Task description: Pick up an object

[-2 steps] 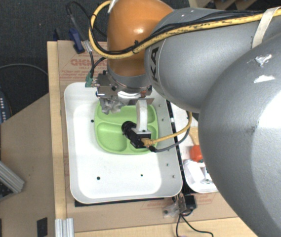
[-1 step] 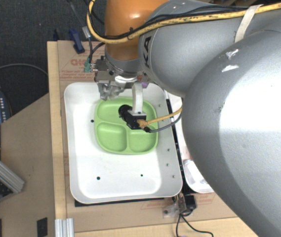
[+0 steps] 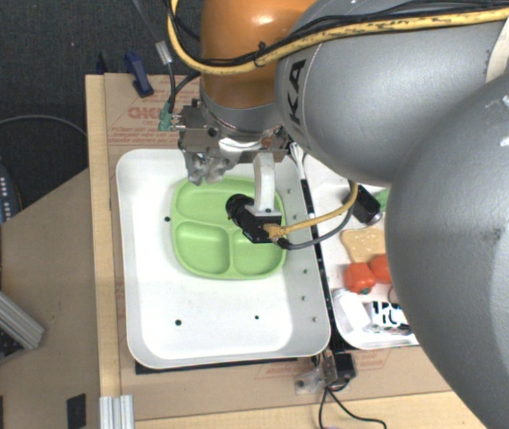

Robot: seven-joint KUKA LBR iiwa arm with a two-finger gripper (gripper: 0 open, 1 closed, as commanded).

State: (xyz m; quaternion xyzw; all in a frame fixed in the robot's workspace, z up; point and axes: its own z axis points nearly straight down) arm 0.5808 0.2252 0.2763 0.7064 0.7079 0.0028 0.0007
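A light green divided plate (image 3: 205, 239) lies in the left white bin (image 3: 209, 329), toward its far side. My gripper (image 3: 207, 170) hangs over the plate's far left rim, close to it or touching it. The wrist and the orange band hide the plate's far edge. Nothing can be seen held in the gripper.
The right bin (image 3: 348, 329), partly hidden by the arm, holds an orange-red object (image 3: 364, 275), a tan piece (image 3: 361, 239) and a white packet with blue print (image 3: 381, 315). Cardboard (image 3: 111, 239) frames the bins, and a blue clip (image 3: 138, 74) sits at its far left corner.
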